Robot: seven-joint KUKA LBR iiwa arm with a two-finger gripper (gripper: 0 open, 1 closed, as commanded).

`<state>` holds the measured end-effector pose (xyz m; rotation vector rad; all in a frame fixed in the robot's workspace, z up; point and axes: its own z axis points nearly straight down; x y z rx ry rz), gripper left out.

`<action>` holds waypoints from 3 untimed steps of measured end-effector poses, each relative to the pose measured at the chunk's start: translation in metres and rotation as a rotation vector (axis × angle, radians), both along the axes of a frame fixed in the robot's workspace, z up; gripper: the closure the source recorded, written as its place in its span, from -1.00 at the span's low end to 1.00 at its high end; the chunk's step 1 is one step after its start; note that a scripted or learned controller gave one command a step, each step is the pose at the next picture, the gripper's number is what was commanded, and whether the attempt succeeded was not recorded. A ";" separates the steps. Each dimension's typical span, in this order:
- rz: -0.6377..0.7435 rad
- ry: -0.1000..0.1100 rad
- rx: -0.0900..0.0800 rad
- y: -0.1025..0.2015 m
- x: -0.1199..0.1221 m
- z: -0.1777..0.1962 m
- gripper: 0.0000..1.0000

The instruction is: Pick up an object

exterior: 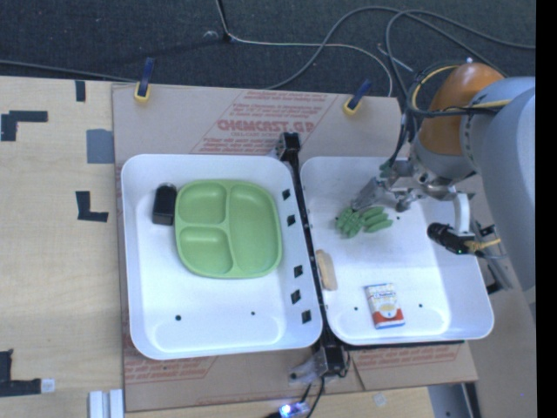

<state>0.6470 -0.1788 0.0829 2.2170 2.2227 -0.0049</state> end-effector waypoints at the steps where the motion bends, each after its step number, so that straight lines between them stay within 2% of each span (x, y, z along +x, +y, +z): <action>1: 0.001 -0.005 -0.001 0.000 0.002 0.014 1.00; 3: -0.001 -0.005 0.003 0.006 0.005 0.130 1.00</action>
